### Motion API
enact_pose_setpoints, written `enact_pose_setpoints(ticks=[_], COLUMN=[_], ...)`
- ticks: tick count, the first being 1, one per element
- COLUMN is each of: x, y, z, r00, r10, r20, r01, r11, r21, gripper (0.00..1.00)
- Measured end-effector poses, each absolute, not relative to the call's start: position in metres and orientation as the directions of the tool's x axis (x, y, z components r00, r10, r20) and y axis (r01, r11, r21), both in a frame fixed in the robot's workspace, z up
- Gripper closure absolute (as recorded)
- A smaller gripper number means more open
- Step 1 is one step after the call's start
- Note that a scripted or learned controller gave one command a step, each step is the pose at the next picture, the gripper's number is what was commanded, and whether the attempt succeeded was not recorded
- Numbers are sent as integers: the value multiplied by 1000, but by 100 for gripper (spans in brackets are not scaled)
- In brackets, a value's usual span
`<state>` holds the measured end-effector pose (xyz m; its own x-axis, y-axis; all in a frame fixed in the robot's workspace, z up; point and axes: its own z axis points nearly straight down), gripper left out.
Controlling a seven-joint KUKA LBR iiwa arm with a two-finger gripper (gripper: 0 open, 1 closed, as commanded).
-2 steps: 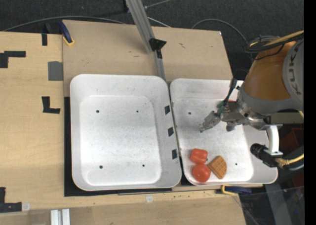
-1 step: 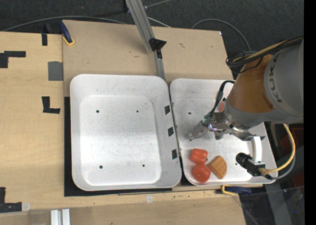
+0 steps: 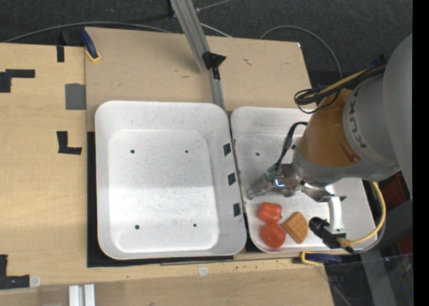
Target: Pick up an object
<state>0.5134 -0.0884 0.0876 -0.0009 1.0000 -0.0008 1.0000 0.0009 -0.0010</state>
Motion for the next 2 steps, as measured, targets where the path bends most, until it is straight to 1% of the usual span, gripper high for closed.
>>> enact_pose_setpoints(ticks=[1, 2], x=[513, 509], y=[-87, -92], z=[99, 144], r00=[-2, 0], r10=[1000, 1000], r20=[1, 0], r01=[1000, 1000], r11=[2, 0], r21=[-3, 2], gripper=[100, 100])
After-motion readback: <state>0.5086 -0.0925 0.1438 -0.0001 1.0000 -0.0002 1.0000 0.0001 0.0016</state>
